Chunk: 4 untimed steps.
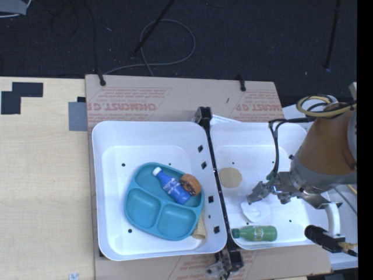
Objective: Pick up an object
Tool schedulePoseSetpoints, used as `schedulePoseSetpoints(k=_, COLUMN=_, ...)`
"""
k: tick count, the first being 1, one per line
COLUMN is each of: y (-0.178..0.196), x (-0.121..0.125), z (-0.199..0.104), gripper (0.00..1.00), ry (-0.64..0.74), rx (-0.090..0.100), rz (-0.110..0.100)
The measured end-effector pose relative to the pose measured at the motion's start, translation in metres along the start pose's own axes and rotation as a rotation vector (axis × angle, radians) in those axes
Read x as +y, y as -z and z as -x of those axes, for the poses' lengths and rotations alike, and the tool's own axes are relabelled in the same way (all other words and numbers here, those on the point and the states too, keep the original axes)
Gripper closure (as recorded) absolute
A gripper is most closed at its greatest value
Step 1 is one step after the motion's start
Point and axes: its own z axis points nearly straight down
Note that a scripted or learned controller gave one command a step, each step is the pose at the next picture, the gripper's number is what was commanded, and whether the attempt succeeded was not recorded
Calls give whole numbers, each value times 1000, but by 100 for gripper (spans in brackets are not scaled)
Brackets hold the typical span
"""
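Green bottle (254, 233) lies on its side in the right bin (291, 139), just below my fingers (260, 192), which are spread and grasp nothing. Judged light, rigid, slick, likely to roll; I'd grip across its mid-body.

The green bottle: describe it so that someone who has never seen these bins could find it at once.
Look in the right-hand white bin. Along its near wall, a green bottle lies on its side, just below a small white object. It is the only green thing in either bin; the other bottle is blue and sits on the blue tray in the left bin.
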Motion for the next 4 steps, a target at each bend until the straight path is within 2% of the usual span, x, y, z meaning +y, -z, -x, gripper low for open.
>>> schedulePoseSetpoints(k=1, y=-45, x=4, z=1, gripper=0, ry=-1, rx=0, rz=0)
schedulePoseSetpoints(k=2, y=-33, x=4, z=3, gripper=100, ry=-8, rx=0, rz=2)
schedulePoseSetpoints(k=4, y=55, x=11, z=6, gripper=100, ry=0, rx=-3, rz=10)
